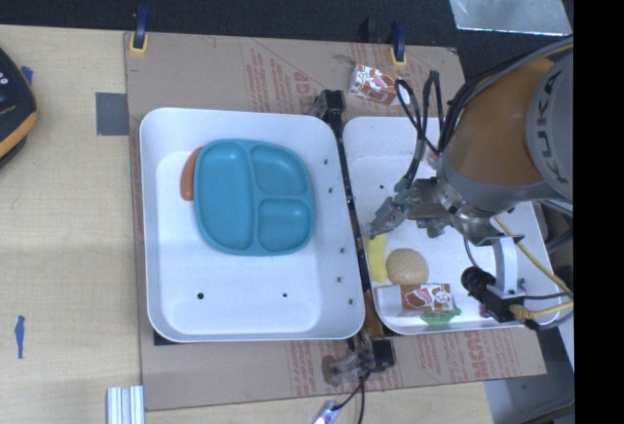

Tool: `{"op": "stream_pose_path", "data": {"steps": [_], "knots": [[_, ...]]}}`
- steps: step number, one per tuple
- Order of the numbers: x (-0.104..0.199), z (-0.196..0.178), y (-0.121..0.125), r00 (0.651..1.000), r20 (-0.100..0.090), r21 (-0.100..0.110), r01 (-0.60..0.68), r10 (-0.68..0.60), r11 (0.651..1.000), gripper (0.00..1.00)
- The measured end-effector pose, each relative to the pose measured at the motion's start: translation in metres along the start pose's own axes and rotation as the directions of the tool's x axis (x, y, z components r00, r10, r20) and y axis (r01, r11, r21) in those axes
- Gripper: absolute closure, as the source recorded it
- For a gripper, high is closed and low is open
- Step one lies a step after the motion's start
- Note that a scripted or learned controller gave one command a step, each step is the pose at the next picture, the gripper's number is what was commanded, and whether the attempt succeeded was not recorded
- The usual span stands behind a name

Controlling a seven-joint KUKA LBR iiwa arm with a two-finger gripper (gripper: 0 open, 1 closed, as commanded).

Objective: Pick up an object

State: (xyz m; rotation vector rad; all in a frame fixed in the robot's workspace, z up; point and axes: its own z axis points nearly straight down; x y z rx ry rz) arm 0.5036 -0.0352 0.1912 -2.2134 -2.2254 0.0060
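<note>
Currently my claw sat in the right bin, near its left wall; couldn't tell its state. Bun lay at 5 o'clock just beside it, packet below that. Blue plate sat in the left bin, well apart at 9 o'clock.

The grey arm carries large letters on its casing at the right edge, partly cut off, reading "KU". The cardboard sheet under the bins bears faint red printing, too blurred to read. The small packets' labels are illegible.
</note>
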Motion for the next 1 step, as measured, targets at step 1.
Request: {"op": "stream_pose_path", "data": {"steps": [1], "knots": [[-0.0616, 0.0998, 0.0329, 1.000, 0.001, 0.002, -0.001, 0.001, 1.000, 0.00]]}}
